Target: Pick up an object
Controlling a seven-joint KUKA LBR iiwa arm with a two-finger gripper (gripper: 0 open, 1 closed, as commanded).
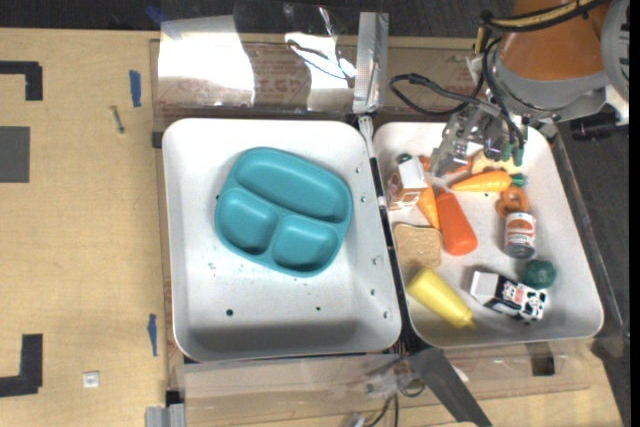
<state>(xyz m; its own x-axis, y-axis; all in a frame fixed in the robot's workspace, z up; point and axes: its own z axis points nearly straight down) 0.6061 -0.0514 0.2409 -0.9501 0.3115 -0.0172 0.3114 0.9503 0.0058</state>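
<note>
My gripper (pixel 452 158) hangs over the back of the right bin (pixel 580 245), just above a carrot (pixel 480 182) and an orange bottle (pixel 456 223). Close to it on the left stands a small brown carton (pixel 405 183). Further forward lie a slice of toast (pixel 417 243), a yellow piece (pixel 440 298), a small can (pixel 519 233), a dark green ball (pixel 540 272) and a black and white box (pixel 512 294). Nothing is visibly between the fingers.
The left bin (pixel 190 165) holds a teal divided plate (pixel 283 208). A clear plastic sheet (pixel 260 55) stands behind the bins. The arm's orange band (pixel 560 5) and cables (pixel 430 90) loom over the back right corner.
</note>
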